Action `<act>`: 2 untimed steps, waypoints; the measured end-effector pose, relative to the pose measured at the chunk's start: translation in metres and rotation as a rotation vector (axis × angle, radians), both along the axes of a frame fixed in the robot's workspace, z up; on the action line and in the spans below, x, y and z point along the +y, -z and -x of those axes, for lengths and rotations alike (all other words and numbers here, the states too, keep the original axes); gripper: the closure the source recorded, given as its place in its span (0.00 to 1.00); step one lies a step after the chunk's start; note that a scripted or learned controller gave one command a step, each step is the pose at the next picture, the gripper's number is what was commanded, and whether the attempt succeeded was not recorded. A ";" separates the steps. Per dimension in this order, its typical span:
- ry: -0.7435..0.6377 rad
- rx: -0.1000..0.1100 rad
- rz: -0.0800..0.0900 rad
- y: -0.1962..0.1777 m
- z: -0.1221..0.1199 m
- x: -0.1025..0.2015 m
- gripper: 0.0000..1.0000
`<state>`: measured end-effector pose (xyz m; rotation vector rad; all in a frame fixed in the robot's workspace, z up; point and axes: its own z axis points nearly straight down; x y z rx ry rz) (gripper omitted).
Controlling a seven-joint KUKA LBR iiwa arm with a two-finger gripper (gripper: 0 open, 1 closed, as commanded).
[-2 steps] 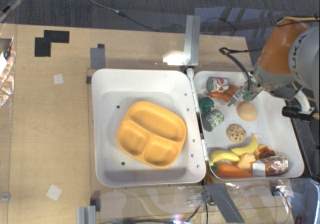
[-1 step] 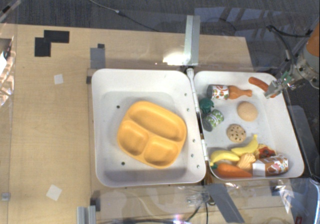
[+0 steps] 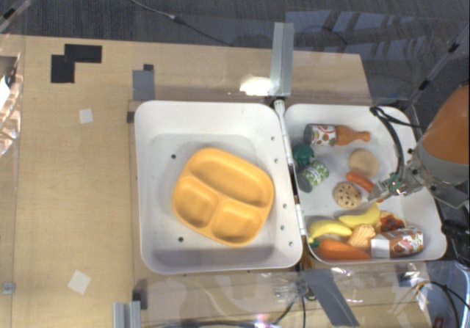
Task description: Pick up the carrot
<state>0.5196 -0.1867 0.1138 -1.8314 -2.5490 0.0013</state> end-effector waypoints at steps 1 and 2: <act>0.188 -0.012 0.003 -0.082 0.031 -0.006 1.00; 0.182 -0.003 0.000 -0.016 0.032 0.039 1.00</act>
